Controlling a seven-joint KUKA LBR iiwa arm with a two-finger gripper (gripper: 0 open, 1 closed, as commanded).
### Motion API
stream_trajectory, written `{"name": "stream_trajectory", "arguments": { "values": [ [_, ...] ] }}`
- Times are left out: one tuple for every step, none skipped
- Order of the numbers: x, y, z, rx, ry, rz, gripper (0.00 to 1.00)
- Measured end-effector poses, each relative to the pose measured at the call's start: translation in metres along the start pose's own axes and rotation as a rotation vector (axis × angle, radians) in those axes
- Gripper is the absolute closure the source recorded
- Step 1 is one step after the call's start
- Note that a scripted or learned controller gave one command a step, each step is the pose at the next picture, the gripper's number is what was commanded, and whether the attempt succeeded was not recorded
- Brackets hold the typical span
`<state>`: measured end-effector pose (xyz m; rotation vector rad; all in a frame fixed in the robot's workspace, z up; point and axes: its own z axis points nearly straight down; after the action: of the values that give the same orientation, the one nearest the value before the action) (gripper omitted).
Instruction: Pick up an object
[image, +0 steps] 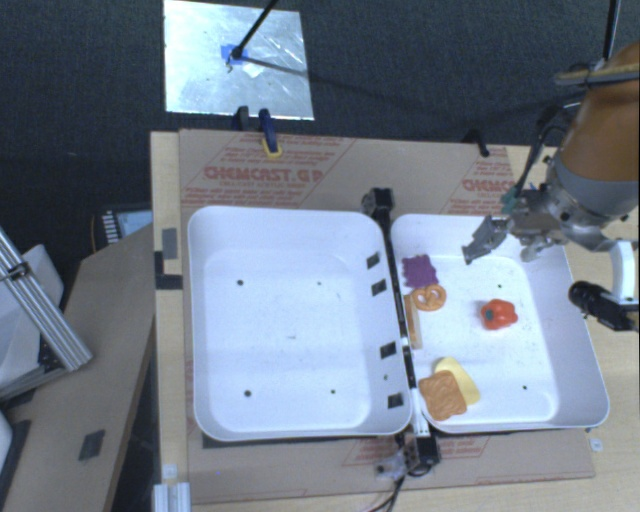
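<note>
Both bins (290, 225) white. Right bin contents — purple piece (419, 270), orange pretzel (429, 298), red-orange pepper (499, 314), tan toast (442, 396) over yellow slice (462, 378). Arm (603, 135) — grey, orange band.

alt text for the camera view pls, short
The grey and orange arm's gripper hovers over the back of the right bin, holding nothing. In that bin lie a purple piece, a pretzel, a red pepper, a yellow piece and an orange toast-like piece. The left bin sits alongside.
</note>
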<state>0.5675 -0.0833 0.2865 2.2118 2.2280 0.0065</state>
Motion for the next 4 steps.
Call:
{"name": "stream_trajectory", "arguments": {
  "values": [
    [0.066, -0.016, 0.062, 0.009, 0.002, -0.003, 0.00],
    [0.046, -0.005, 0.105, 0.007, -0.002, 0.007, 0.00],
    [0.065, 0.013, 0.102, 0.001, -0.001, 0.001, 0.00],
    [0.064, 0.013, 0.091, 0.000, -0.001, 0.002, 1.00]
  ]
}}
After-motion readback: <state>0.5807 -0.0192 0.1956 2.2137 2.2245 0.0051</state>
